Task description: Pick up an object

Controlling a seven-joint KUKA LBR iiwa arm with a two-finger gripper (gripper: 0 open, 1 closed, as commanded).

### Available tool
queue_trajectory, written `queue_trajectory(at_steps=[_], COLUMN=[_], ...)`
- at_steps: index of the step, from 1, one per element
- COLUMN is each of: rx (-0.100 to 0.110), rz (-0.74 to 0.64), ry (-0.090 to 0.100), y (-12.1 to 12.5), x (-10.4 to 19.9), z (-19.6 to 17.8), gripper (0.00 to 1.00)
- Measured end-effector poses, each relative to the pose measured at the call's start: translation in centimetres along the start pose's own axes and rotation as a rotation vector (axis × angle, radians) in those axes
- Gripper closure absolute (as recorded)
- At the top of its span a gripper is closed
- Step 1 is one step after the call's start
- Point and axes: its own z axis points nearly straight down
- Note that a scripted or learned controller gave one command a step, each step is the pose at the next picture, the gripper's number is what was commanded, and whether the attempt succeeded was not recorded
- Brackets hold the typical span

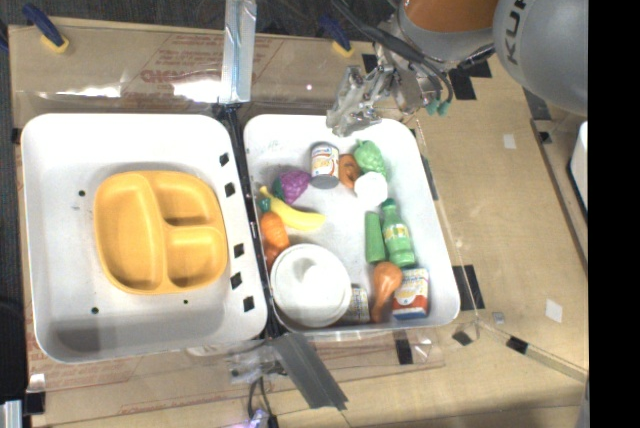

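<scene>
From the overhead camera, two white bins sit side by side on the bench. The left bin (60, 216) holds a yellow divided tray (160, 228) lying flat near its middle.

The right bin (425, 206) is crowded with toy food. Taking that bin as a clock face: at about 12 o'clock stands a small can (324, 161), with an orange-brown piece (348, 170) just beside it and a green leafy piece (371, 157) at roughly 1 o'clock. A white egg-like piece (370, 188) lies touching the green one's lower side. At 10 o'clock is a purple bunch of grapes (294, 184), and just below it a banana (292, 214) lies slanted, with a carrot (274, 231) at 9 o'clock against the left wall. Near the centre-right, two green bottles (388, 234) lie side by side. At 6 to 7 o'clock rests a white bowl (310, 282) (upside down or upright, I cannot tell). At 5 o'clock an orange drumstick-like piece (383, 284) touches a small red-and-white carton (413, 292).

The grey arm with its orange band reaches in from the upper right. Its gripper (350, 111) hangs over the bin's far rim at 12 o'clock, above the can and apart from it. The fingers look spread a little, with nothing between them.
</scene>
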Motion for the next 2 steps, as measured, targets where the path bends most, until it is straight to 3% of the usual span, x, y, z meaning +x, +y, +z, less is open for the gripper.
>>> queue_trajectory(at_steps=[1,2], rx=[-0.005,-0.003], rz=[-0.017,-0.088], ry=[0.015,0.002], y=[-8.9,-4.0], x=[5.1,0.6], z=[10.7,9.7], gripper=[1.0,1.0])
